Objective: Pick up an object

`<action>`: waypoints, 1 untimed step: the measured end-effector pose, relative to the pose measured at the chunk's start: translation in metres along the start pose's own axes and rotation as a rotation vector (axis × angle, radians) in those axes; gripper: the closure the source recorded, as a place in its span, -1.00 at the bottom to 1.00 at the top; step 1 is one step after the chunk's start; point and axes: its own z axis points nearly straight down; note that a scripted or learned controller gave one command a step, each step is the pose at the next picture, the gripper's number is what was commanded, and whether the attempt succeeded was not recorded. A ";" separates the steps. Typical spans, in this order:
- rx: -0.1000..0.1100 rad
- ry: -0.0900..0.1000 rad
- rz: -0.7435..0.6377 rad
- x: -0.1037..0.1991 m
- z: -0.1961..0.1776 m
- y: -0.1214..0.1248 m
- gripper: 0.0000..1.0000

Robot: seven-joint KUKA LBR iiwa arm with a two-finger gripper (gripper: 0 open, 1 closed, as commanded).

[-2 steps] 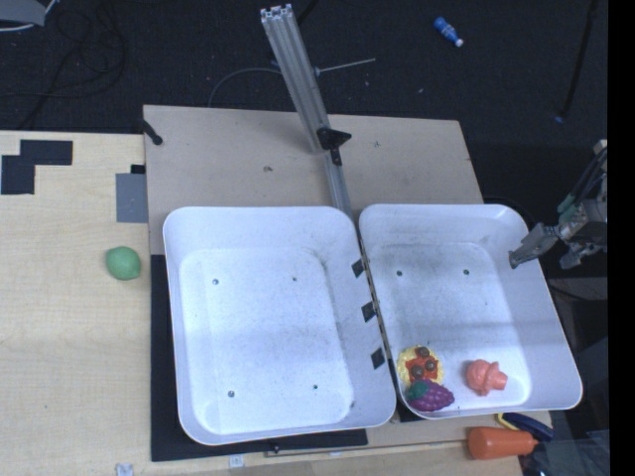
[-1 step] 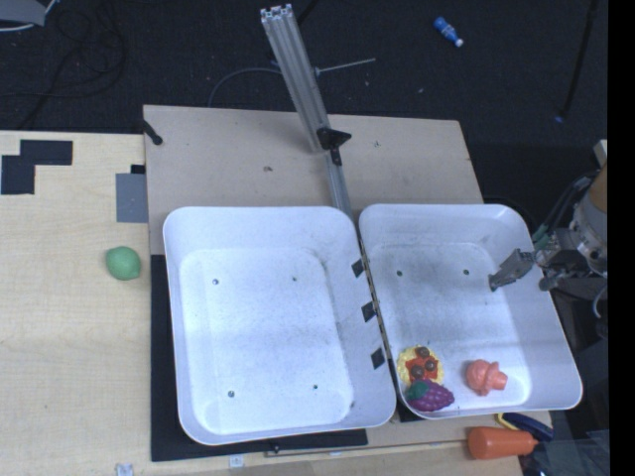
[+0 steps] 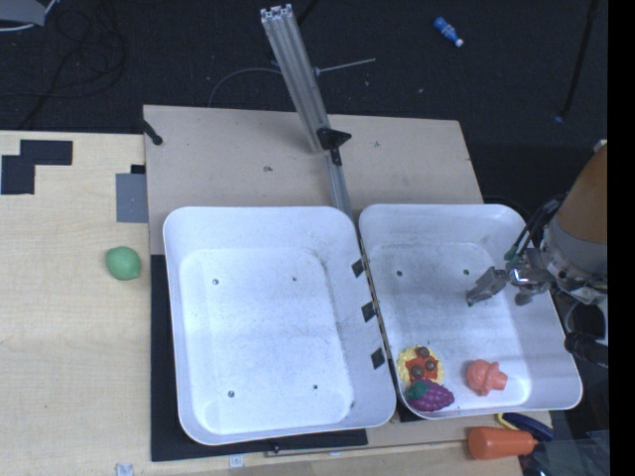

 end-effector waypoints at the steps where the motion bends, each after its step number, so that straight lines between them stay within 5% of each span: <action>1: 0.000 0.000 0.001 0.001 0.053 -0.001 -1.00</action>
